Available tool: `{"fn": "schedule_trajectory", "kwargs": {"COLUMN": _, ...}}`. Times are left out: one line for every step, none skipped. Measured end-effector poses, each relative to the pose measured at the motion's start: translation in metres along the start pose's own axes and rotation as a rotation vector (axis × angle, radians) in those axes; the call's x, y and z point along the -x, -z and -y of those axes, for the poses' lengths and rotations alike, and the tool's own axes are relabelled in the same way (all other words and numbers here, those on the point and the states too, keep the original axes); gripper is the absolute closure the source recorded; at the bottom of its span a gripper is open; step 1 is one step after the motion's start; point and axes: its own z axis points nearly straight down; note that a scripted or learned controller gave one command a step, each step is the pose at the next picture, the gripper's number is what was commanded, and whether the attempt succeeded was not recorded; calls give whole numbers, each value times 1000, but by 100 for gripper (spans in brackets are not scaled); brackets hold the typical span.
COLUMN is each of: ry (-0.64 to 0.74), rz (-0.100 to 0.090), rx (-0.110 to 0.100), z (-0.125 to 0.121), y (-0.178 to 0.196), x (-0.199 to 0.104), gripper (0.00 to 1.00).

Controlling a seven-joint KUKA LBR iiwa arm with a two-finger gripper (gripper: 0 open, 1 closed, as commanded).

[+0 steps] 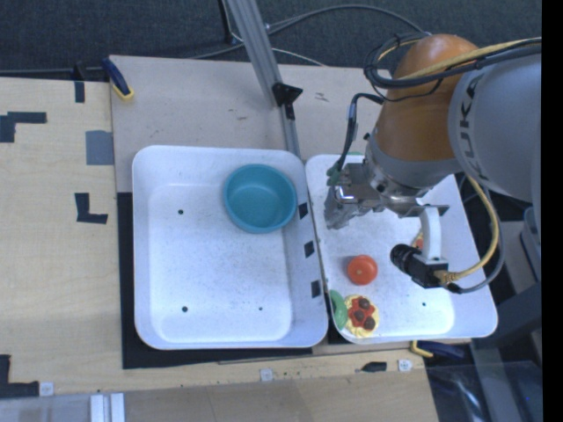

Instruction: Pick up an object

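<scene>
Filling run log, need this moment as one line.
gripper: over right bin, nothing seen held | tomato, toy pizza: right bin | blue bowl: left bin

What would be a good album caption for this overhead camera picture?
Robot gripper hovers above a right bin holding a tomato, while a blue bowl sits in the left bin.

A robotics lab: a KUKA arm [493, 112] reaches over two white bins [149, 236] on a plywood desk [53, 262] marked with tape, cables trailing.

Even soft light, faint shadows, slight blur
</scene>
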Motion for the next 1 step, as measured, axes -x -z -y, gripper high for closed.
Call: {"fn": "schedule_trajectory", "kwargs": {"ry": 0, "rz": 0, "rx": -1, "z": 7, "y": -13, "x": -60, "gripper": 100}}
